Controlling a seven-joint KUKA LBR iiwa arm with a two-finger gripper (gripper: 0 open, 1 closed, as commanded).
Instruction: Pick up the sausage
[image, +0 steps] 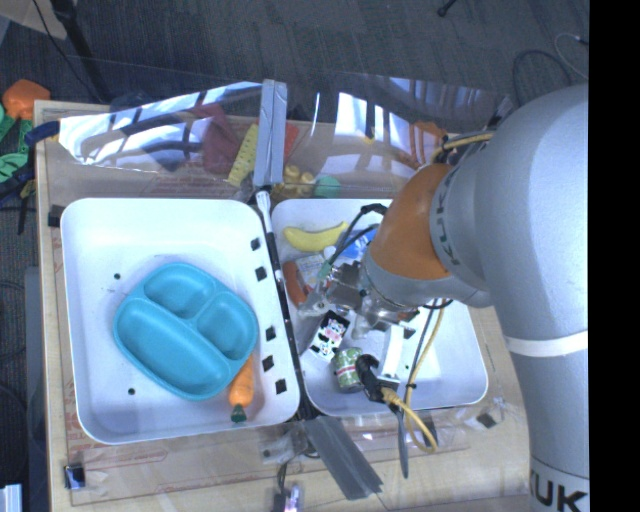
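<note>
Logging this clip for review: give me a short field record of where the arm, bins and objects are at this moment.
arm: over right bin, reaching in from the right
left bin: blue divided plate; carrot beside the plate
right bin: banana, reddish sausage near left wall, small can
sausage grasped: no, it lies clear of the arm

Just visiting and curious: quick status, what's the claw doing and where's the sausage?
Arm over right bin, claw buried among clutter. Sausage at that bin's left wall, not gripped. Banana and small can close by.

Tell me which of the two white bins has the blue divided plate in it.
The left bin holds the blue divided plate, with a carrot beside it. The right bin holds the banana instead.
</note>
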